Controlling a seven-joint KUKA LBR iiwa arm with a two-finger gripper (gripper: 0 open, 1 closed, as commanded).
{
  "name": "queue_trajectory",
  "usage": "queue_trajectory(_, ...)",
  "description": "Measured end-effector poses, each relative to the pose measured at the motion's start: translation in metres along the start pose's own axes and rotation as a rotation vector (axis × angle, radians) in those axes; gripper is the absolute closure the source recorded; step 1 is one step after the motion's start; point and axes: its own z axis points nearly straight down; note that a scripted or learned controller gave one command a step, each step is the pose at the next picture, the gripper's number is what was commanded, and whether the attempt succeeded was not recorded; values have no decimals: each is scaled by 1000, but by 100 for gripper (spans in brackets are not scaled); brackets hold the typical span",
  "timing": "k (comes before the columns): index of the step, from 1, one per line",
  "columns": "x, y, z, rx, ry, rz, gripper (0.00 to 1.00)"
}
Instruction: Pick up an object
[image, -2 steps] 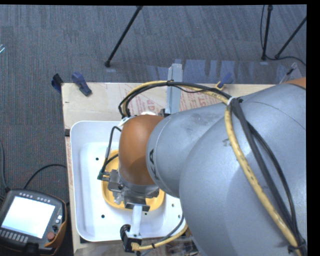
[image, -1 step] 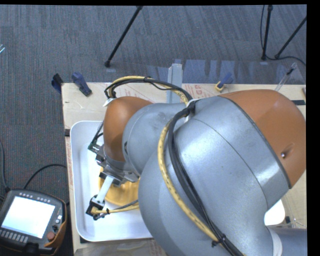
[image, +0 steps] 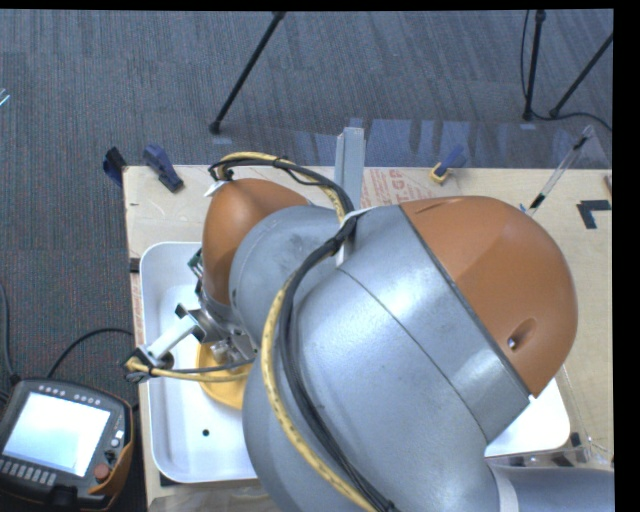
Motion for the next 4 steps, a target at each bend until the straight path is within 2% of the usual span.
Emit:
queue_trajectory(1,-59,95,-113,-7,2,304,100)
queue_trajectory(2,-138,61,-99,-5,-7,182,100)
queue_trajectory(3,-130,35,-126,-6,-6,-109,100)
queue_trajectory(4,-102,-12,-90,-3,-10,-242,100)
